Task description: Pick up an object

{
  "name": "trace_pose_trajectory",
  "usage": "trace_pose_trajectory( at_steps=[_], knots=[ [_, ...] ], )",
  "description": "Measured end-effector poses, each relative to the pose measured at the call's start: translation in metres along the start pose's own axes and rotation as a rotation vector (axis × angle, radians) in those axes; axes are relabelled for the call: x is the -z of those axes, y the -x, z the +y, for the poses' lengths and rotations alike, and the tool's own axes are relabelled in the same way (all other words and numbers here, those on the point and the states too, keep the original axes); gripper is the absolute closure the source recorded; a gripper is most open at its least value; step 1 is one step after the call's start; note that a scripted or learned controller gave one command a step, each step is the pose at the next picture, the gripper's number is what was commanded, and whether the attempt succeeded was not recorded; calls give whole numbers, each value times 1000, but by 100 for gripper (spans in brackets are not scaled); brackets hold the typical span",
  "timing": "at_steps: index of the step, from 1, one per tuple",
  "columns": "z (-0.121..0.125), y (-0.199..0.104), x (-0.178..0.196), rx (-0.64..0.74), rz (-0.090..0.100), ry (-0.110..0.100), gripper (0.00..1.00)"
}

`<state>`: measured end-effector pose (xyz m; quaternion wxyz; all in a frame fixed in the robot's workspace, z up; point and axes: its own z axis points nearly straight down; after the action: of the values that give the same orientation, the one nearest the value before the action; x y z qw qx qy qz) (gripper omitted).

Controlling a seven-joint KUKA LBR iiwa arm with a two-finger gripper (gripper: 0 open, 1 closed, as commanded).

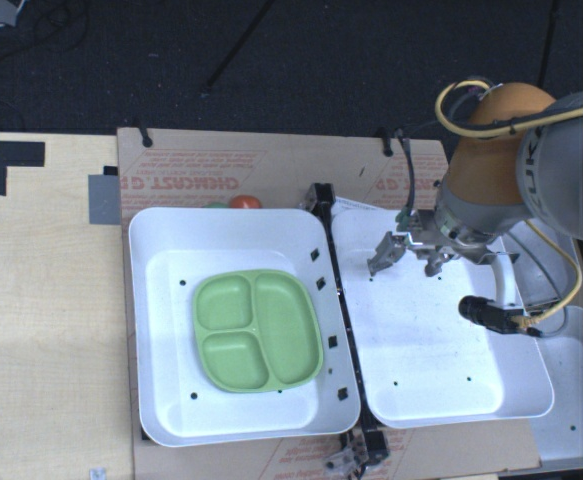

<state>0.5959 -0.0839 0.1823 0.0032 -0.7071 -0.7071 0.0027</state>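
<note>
A light green divided plate (257,329) lies flat in the left white bin (161,258), near its middle. My gripper (407,264) hangs over the far part of the right white bin (441,378), just right of the divider between the bins. It is open, its two fingers spread apart with nothing between them. The plate is well to the left of the gripper and nearer the front.
A small red object (244,203) peeks out behind the left bin's far rim, with a bit of green beside it. A black divider strip (333,298) runs between the bins. A black connector with cable (487,311) hangs from the arm over the right bin.
</note>
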Motion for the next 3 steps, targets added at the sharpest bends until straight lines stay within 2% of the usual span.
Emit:
trace_pose_trajectory(
  at_steps=[2, 3],
  knots=[
    [-9, -3, -97, -1, 0, 4, 0],
    [-9, -1, -85, -6, 0, 4, 100]
  ],
)
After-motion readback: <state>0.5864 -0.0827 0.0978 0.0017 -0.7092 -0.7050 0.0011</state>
